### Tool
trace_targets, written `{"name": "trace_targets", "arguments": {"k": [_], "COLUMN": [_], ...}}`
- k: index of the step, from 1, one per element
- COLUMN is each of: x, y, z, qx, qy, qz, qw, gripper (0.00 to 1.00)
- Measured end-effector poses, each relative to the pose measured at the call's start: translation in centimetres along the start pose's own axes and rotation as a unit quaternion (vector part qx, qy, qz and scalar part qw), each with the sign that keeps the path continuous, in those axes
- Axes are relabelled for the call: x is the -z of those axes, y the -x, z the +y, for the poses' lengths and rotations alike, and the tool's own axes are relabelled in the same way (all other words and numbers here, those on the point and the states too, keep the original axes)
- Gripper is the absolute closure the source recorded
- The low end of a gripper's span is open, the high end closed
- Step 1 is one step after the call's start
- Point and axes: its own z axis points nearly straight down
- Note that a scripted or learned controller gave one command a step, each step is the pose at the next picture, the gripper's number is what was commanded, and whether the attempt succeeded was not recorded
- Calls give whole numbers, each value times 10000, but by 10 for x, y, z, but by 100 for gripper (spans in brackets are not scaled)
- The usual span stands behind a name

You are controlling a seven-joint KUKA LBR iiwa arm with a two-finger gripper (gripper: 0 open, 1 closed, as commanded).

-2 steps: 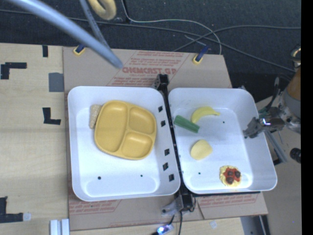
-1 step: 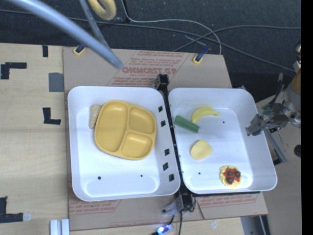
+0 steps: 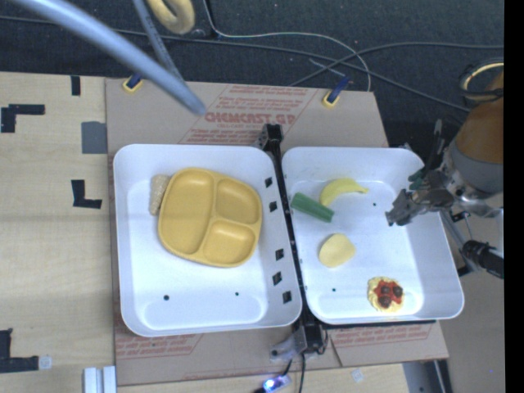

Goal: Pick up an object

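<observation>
Here, the gripper hangs over the right bin at its three o'clock edge; whether it is open or closed I cannot tell. In that bin lie a banana at twelve, a green block just beside it, a yellow lump centrally and a small pizza at five. The left bin holds a yellow divided plate.

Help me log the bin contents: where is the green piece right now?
The green piece lies in the right bin, at its left wall, just left of and below the banana and above the pale yellow lump.
</observation>
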Motion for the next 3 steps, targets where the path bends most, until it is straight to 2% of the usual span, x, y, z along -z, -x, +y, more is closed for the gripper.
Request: {"name": "trace_targets", "arguments": {"k": [1, 2, 3], "x": [-1, 8, -6], "y": [-48, -100, -154], "z": [4, 19, 34], "qx": [4, 10, 7], "qy": [1, 0, -9], "qz": [0, 4, 0], "qw": [10000, 10000, 10000], "gripper": [100, 100, 100]}}
